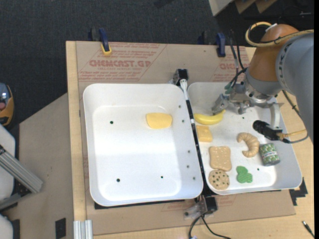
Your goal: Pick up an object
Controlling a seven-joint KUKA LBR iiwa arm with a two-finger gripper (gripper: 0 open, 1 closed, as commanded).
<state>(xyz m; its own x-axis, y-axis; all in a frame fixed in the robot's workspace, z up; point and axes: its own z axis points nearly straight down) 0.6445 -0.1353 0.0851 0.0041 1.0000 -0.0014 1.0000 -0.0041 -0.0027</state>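
My gripper (230,107) is low in the right bin (286,178), near its back edge, and stands open with nothing between its fingers. Its left finger (219,105) is just above the right tip of a yellow banana (207,118), which lies against the bin's left wall. In front of the banana lie a small yellow block (204,133), a tan cracker (220,158) and a chocolate-chip cookie (218,179). A croissant (248,144), a green speckled can (269,154) and a green leafy piece (243,175) lie to the right.
The left bin (99,173) holds one pale yellow piece (159,120) near its back right. A black divider rail (192,128) runs between the bins. The arm's grey and orange body (279,49) hangs over the right bin's back right corner.
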